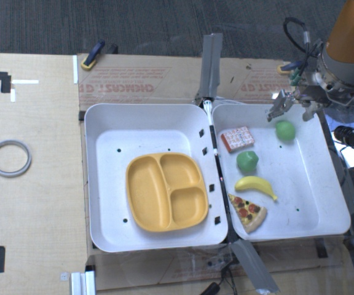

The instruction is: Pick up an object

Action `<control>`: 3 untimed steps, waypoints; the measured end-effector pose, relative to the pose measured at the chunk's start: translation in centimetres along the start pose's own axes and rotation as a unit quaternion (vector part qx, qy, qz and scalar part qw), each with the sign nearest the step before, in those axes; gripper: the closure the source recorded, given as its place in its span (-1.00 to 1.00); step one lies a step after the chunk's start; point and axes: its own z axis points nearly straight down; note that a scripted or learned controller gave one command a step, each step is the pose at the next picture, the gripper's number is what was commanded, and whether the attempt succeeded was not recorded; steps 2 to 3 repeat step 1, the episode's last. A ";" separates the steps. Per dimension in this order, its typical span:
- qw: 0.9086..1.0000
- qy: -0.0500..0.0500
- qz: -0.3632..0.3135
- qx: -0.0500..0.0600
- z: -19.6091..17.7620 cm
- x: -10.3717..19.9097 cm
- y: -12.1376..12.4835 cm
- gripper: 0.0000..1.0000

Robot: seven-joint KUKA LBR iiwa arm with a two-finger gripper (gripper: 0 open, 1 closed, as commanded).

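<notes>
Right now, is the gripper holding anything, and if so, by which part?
Nothing is held. The gripper hangs over the far edge of the right bin, apart from the green ball just below it, with nothing between its fingers.

Bright, even light; soft shadows.

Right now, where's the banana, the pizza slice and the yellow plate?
banana (256, 186): camera view, middle of its curved body.
pizza slice (249, 212): camera view, its topping.
yellow plate (145, 195): camera view, floor of its big compartment.
</notes>
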 end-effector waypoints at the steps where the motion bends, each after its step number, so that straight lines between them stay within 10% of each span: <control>1: 0.998 0.000 -0.066 0.000 14.2 -1.8 4.6 -1.00; 3: 0.998 0.000 -0.066 0.000 14.2 -1.8 4.6 -1.00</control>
